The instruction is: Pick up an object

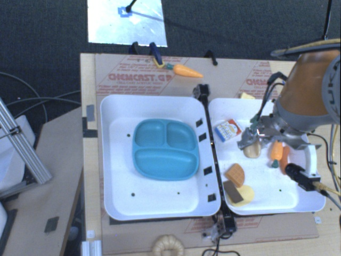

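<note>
Arm (311,87) comes in from the right edge of the frame, upper right; orange band w/ grey above, wrist angled down and left into the right bin (266,201). Claw (250,141) sits low at centre-right of the frame, over the upper middle of that bin, right at a small beige object (252,151) just below it. Can't tell how far the claw is open, nor whether it has hold of anything; metal parts and cabling blur together there.

Counts:
- 2 white bins side by side on the worktop (133,71). Left bin (114,159) at frame centre-left.
- 1 blue divided plate (165,148), three compartments, lying flat in the left bin.
- Right bin: 1 small red/white/blue packet (226,129) upper left of the bin; 1 beige object by the claw; 1 orange piece (276,151) w/ a red piece (285,156) touching it, just right of the claw; 1 brown bread-like piece (235,174) lower left; 1 yellow piece w/ dark slab (240,194) below that, near the bin's front wall.
- 1 toy carrot (184,70) outside the bins, on the worktop, upper centre of the frame.
- 1 pale ring (168,245) at the bottom edge, centre.
</note>
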`<state>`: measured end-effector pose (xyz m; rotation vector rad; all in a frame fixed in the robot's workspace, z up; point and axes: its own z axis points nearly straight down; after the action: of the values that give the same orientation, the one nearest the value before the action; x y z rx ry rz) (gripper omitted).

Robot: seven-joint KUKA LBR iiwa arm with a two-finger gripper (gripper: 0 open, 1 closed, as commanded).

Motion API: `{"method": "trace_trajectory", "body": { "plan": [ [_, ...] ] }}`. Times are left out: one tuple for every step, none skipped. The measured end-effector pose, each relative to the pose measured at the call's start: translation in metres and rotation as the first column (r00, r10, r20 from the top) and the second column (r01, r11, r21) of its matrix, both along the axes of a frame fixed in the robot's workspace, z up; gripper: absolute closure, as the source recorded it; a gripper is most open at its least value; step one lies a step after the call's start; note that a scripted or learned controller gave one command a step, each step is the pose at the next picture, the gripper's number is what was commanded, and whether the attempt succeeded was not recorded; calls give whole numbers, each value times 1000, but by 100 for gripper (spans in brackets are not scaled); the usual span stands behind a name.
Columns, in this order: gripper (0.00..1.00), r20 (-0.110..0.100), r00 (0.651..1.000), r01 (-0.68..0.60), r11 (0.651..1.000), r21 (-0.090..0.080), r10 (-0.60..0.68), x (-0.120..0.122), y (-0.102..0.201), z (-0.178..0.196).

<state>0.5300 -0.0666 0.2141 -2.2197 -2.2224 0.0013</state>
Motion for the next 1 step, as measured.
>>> {"method": "trace_trajectory", "body": {
  "plan": [
    [100, 2, 1000, -4, 1000, 0, 4, 3, 7, 1]
  ]
}}
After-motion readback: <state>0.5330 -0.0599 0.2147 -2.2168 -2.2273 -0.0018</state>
